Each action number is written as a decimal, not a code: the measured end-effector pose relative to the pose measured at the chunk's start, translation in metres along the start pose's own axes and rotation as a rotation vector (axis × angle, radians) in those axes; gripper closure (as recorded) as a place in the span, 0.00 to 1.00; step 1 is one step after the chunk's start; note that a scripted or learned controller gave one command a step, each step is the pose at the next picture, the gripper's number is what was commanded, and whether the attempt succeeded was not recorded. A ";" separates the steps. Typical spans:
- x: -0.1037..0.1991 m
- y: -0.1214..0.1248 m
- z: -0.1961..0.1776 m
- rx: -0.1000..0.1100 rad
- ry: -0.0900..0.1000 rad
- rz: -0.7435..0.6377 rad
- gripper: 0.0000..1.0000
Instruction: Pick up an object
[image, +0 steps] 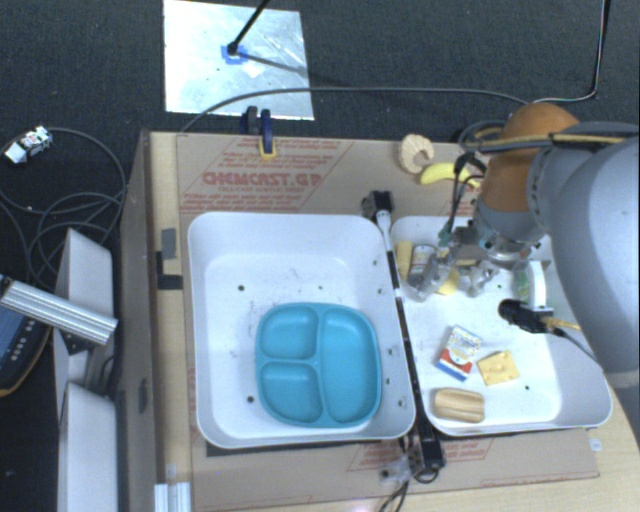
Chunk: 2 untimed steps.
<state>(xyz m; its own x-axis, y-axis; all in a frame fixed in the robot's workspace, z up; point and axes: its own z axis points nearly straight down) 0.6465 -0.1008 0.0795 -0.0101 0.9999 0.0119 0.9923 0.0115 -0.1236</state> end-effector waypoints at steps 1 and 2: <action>0.000 -0.001 -0.010 -0.001 -0.001 -0.003 1.00; 0.029 -0.056 -0.100 -0.129 -0.012 0.009 1.00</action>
<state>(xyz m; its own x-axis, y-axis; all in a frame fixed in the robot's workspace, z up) 0.6027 -0.0736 0.1859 -0.0015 1.0000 -0.0006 1.0000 0.0015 0.0051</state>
